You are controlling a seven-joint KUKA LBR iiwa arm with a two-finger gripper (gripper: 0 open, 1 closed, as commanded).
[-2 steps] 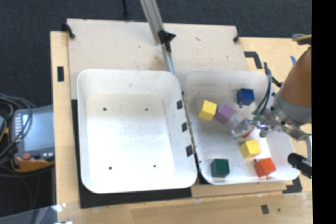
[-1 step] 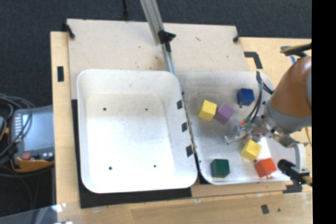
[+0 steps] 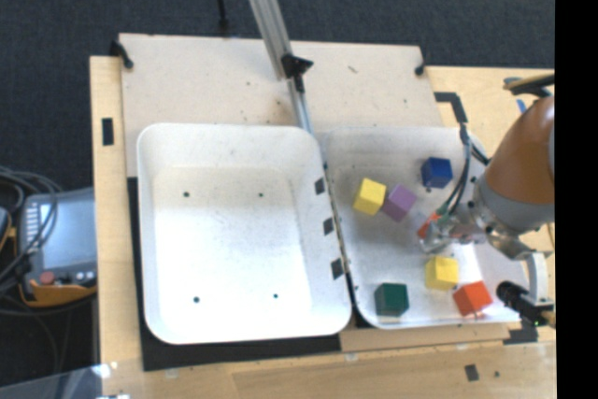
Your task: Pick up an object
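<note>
White plastic made up both shallow bins on the bench: the left bin (image 3: pixel 234 229) and the right bin (image 3: pixel 374 154), touching along their shared edge. Six cubes lay in the right bin. A yellow cube (image 3: pixel 370 195) sat toward the middle with a purple cube (image 3: pixel 400 201) just beside it on its right, the two touching or nearly so. A blue cube (image 3: pixel 436 171) lay farther back, near the right wall. At the near edge a dark green cube (image 3: pixel 391 298) sat by itself, and to its right a second yellow cube (image 3: pixel 442 272) and an orange-red cube (image 3: pixel 472 297) lay close together. The arm, its orange band (image 3: pixel 528 154) prominent, reached in from the right, and the gripper (image 3: pixel 437 234) hung low over the bin, just beyond the second yellow cube and between it and the blue one. Nothing could be made out between its fingers, and whether they stood wide or narrow I could not tell. A slanted aluminium rail (image 3: pixel 266 5) crossed the far side of the bench
</note>
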